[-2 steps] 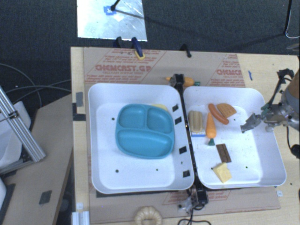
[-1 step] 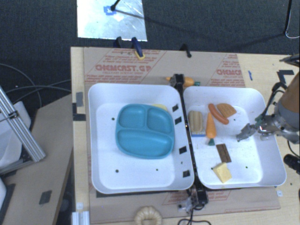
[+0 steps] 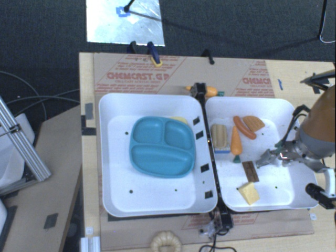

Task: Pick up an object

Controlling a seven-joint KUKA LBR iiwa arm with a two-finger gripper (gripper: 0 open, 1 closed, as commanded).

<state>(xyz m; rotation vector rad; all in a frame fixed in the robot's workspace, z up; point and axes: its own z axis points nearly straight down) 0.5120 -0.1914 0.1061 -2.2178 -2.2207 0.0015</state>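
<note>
White plastic bins sit side by side on the bench, and the right bin (image 3: pixel 286 109) holds all the small pieces: a red sausage (image 3: pixel 244 127) and an orange wedge (image 3: pixel 254 123) toward its upper middle, a carrot (image 3: pixel 236 141) standing lengthwise below them, a tan corn-like piece (image 3: pixel 219 135) against the divider, a brown bar (image 3: pixel 250 171) lower down, and a yellow cheese wedge (image 3: pixel 250 193) near the bottom edge. The left bin (image 3: pixel 113 140) carries a blue divided plate (image 3: pixel 162 145) with something pale yellow peeking out behind its upper right rim.

The arm comes in from the right of the frame, and the gripper (image 3: pixel 269 158) hangs low over the right bin, just to the right of the brown bar's upper end. Nothing is visibly between its fingers; whether they are spread or closed I cannot tell, since they are small and blurred against the white floor.

The likeliest target looks like the brown bar. It is flat and thin, so a descent slightly off its line could close on the bin floor or nudge it aside. Pushed left, it would crowd the carrot; pushed down, it would meet the cheese wedge. A grasp taken at one end could also let the bar swing and slip out on lifting.
</note>
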